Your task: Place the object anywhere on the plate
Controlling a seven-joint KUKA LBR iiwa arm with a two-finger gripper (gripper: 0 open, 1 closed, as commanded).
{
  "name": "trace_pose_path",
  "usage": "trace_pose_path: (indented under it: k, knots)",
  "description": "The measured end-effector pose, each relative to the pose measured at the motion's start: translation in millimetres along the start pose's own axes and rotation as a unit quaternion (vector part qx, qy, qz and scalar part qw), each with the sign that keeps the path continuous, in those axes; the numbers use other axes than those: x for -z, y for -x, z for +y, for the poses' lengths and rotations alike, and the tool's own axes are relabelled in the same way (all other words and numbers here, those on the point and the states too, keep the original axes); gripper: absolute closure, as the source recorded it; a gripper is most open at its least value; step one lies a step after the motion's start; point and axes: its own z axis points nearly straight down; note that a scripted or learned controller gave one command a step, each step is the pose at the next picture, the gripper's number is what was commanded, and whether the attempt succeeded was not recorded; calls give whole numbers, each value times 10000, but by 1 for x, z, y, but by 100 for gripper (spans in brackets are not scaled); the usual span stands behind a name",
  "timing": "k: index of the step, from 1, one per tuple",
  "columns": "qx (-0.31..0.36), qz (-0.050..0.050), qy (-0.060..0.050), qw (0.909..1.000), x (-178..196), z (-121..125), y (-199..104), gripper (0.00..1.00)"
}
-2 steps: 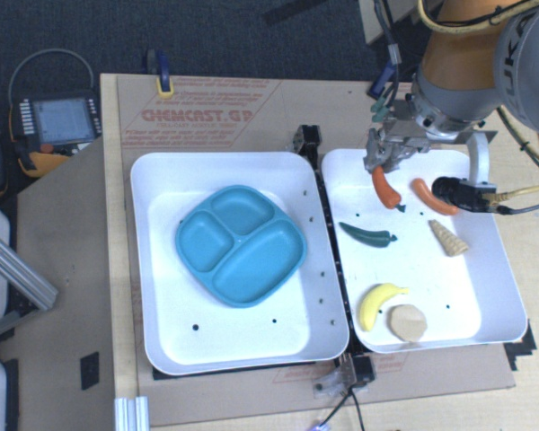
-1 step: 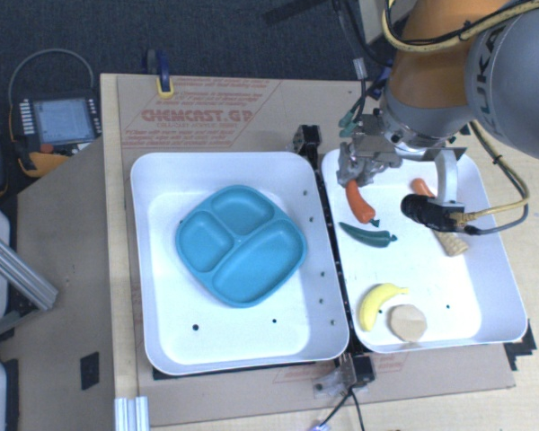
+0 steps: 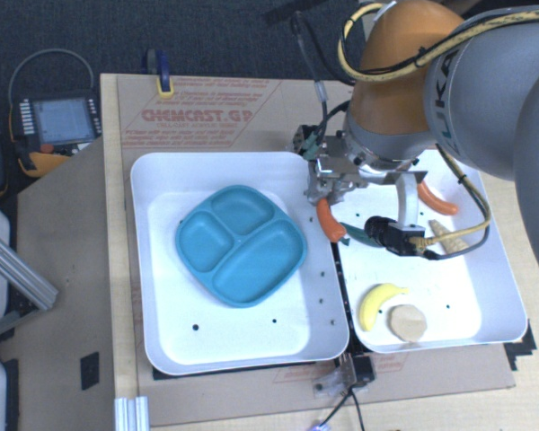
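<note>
Just right of the plate, over the rims where the two bins meet, I saw the carrot — orange, slanted, its green end pointing away from the plate. It was not on the plate; a strip of bare white bin floor lay between them. The gripper was right at the carrot's upper end, up and to the right of the plate, but its grip was hidden from me — I could not tell whether it was pinching the carrot or spread apart. The plate itself was blue with three compartments and lay flat in the left bin. Farther right of the plate, in the right bin, lay a banana touching a round tan piece. Another orange piece lay well to the plate's right, beyond the gripper.
</note>
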Motion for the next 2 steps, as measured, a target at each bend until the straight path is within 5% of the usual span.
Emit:
trace_pose_path:
  k: [1,2]
  knots:
    - [6,3,1,10000,-10,-27,-49,100]
    - [-23,-4,31,10000,1,-29,-46,100]
